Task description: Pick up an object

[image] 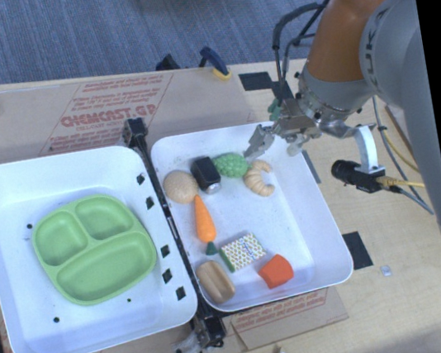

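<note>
arm (380, 27) cut off at right edge

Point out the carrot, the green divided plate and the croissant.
carrot (204, 220): camera view, middle of its orange body.
green divided plate (92, 248): camera view, ridge where its compartments meet.
croissant (259, 179): camera view, middle of its curved body.

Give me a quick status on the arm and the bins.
Hand over right bin's far edge, fingers apart, holding nothing. Croissant and green broccoli just below it. Green divided plate alone in left bin.
</note>
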Robot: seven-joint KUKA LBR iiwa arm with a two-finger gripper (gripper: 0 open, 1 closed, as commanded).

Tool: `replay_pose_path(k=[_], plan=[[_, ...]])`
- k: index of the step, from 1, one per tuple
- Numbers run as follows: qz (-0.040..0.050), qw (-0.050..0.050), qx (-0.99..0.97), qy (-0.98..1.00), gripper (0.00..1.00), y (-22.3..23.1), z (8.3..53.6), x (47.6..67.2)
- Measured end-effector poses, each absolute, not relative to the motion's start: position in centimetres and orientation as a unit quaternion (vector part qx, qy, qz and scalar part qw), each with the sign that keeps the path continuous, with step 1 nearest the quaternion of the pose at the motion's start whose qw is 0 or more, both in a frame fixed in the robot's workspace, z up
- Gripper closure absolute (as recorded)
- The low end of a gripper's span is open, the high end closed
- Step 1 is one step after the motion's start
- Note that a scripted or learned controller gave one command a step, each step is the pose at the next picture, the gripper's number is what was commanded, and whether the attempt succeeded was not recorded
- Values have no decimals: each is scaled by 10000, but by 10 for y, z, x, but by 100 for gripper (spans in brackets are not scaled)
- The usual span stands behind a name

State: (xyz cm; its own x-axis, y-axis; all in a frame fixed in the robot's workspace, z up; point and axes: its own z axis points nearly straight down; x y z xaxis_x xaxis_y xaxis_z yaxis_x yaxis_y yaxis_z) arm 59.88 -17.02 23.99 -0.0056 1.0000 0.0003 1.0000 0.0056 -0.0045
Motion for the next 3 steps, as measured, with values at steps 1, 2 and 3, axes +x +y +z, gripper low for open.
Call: replay_pose_path(k=[1, 2, 3], plan=[[17, 24, -7045, -7097, 0, -125, 91, 601], [61, 87, -7063, -7078, 0, -100, 90, 653], [48, 64, -7046, -7095, 100, -99, 100, 654]])
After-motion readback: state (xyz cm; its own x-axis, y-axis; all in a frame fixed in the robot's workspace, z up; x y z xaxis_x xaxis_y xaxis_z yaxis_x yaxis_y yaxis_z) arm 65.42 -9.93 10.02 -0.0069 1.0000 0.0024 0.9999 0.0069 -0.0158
